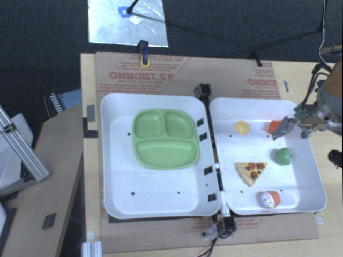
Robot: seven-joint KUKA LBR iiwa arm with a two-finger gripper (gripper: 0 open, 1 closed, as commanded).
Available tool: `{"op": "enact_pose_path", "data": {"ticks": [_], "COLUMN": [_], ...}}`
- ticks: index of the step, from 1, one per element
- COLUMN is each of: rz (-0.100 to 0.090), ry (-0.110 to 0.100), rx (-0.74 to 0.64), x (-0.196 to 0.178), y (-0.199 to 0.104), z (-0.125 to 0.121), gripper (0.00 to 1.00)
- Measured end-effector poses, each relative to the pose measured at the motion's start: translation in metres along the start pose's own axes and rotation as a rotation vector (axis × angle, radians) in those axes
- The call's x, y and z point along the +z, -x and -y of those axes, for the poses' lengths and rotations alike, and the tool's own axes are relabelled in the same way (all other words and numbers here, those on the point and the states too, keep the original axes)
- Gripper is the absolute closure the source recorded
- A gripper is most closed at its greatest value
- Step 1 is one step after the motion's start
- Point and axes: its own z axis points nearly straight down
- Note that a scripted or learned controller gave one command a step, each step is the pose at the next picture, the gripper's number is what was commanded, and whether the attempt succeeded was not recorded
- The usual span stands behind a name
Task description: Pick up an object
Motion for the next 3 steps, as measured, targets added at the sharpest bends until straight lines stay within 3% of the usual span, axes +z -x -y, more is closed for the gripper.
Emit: {"op": "enact_pose_path", "data": {"ticks": [1,3], "rz": [0.002,0.003], "ry": [0.013,0.014], "rx": [-0.003,-0.002], "x": [-0.008,0.096], "y": [-0.001,-0.006], "z": [-0.002,0.005], "gripper": [0.0,0.0]}}
